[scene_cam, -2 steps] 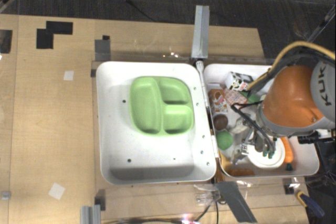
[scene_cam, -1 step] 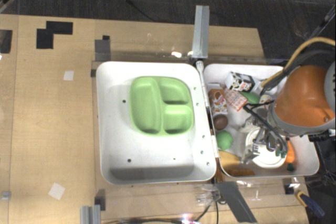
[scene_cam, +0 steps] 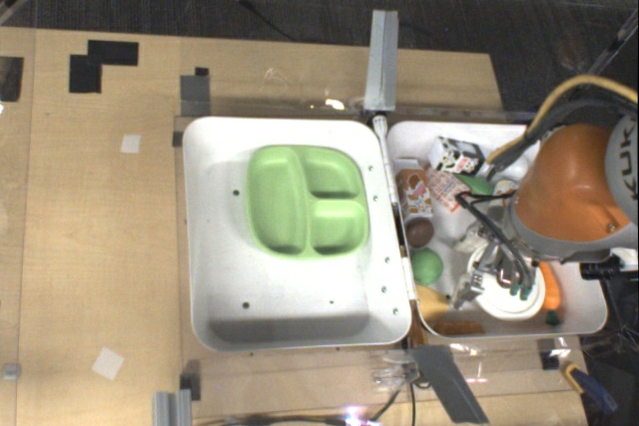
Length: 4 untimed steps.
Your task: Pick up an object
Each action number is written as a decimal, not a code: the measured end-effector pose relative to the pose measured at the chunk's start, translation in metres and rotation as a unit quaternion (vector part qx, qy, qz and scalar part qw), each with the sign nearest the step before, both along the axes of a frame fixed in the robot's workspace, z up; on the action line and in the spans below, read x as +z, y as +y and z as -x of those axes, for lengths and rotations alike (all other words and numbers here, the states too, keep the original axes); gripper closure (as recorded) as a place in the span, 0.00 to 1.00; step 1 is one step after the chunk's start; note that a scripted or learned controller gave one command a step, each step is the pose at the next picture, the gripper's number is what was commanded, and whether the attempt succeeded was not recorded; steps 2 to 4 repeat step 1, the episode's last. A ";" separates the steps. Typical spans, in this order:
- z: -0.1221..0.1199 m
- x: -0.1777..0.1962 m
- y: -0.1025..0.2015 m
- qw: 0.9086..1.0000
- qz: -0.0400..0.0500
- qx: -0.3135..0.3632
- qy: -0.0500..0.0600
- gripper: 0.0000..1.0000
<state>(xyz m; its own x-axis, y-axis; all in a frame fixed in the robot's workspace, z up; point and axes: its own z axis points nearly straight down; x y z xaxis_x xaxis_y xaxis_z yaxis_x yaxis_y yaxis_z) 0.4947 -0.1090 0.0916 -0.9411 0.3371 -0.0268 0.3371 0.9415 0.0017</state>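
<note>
- Left bin carries one green tray, three-compartment, lying flat near the middle.
- Right bin carries the clutter: green ball by the left wall, brown ball just above it, printed packet near the top, orange piece at lower right, white dish near the front.
- Arm leans over the right bin; gripper is low among the items, just above the white dish and right of the green ball.
- I cannot tell how the gripper is set or whether it has anything; cables and the wrist mask it.
- Judged step: descent or grasp attempt, no lift evident.
- Next move calls for a sure closure on one item, then a straight lift clear of neighbours and the bin wall.
- Risk: crowded items may be nudged, or the try may come up with nothing.
</note>
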 end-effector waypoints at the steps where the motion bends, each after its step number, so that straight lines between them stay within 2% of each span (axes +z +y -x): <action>1: -0.006 0.011 0.000 1.000 0.001 0.002 -0.009 1.00; 4: -0.006 0.011 0.000 1.000 0.001 0.002 -0.009 1.00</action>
